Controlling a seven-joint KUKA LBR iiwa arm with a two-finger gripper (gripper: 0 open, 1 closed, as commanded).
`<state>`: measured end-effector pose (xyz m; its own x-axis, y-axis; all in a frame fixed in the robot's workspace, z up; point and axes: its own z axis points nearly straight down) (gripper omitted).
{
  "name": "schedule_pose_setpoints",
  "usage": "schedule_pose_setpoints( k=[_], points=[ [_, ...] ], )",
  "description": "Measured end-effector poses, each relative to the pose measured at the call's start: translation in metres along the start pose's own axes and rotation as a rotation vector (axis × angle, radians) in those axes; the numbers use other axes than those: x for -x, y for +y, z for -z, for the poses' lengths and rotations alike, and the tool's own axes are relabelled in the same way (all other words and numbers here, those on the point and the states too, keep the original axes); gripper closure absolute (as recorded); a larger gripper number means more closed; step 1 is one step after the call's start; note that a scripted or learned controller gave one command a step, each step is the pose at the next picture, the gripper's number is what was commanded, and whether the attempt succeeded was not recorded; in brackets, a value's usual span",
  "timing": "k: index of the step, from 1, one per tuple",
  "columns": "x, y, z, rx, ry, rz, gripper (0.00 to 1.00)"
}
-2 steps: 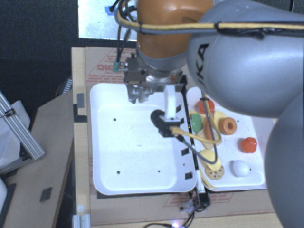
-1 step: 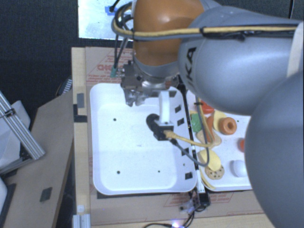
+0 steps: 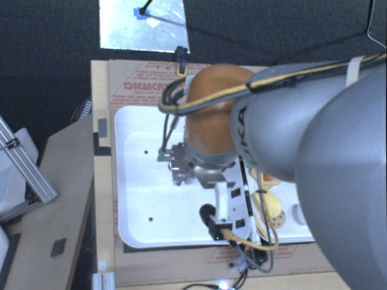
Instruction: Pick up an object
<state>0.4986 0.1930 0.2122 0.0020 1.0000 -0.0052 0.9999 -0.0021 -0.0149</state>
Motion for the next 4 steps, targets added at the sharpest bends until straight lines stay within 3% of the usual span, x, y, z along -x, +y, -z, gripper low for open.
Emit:
schedule_pose_setpoints(
  k=[1,2,3,4],
  points=[
    [-0.006,-0.012,0.088,0.023,0.010,0.007,1.00],
    [0.073,-0.012,0.116,0.021,0.004,-0.003,1.00],
    [0.088,0.040,0.156,0.024,0.006,0.001,1.00],
    [0.154,-0.015,0.075,0.006,0.003,-0.004,1.00]
  ],
)
